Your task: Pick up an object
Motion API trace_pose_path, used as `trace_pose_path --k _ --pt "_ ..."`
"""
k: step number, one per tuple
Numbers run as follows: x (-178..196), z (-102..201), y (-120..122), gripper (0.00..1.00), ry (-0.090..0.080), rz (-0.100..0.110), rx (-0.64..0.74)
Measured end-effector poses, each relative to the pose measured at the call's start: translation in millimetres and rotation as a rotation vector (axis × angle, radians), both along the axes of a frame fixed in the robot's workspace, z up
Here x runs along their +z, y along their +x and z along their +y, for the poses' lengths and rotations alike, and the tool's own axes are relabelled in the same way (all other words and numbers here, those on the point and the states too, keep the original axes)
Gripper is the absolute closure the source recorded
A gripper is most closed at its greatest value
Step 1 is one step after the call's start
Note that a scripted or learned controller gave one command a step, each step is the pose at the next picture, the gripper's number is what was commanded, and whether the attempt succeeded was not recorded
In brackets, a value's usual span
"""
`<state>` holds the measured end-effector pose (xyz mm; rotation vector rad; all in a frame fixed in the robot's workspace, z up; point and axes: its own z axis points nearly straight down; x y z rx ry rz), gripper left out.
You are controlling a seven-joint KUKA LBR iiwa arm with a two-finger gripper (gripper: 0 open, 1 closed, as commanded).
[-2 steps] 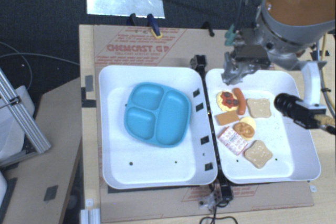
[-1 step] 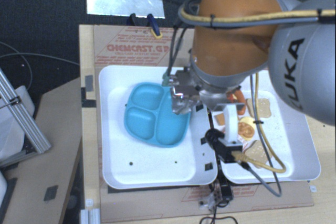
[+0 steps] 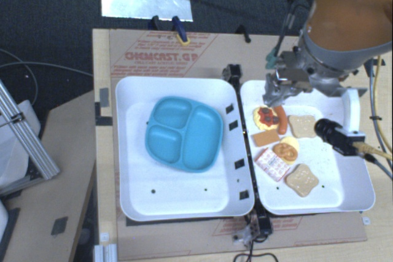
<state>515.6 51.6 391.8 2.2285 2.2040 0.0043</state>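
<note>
My gripper [image 3: 274,97] hangs over the far left part of the right bin [image 3: 356,193], just above a cluster of toy food. Directly below and in front of it lie a small pizza slice [image 3: 265,118] with red topping and an orange sausage [image 3: 282,119]. Nearby are a pale bread slice [image 3: 301,126], an orange-brown cracker [image 3: 265,138], a round orange piece [image 3: 285,150], a red and white packet [image 3: 271,164] and a toast slice [image 3: 301,180]. Nothing shows between the fingers.
The left bin [image 3: 132,193] holds a blue divided plate [image 3: 184,133]. A black divider [image 3: 241,132] with clips runs between the bins. The arm's orange and grey body [image 3: 350,3] looms over the right bin's far side.
</note>
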Motion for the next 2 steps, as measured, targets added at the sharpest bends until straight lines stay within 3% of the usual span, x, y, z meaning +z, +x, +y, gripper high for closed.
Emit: trace_pose_path --k 1,2 --pt "37.1 56.7 -29.7 1.00 0.006 0.002 0.019" --pt "46.6 54.5 -28.1 1.00 0.005 0.001 0.017"
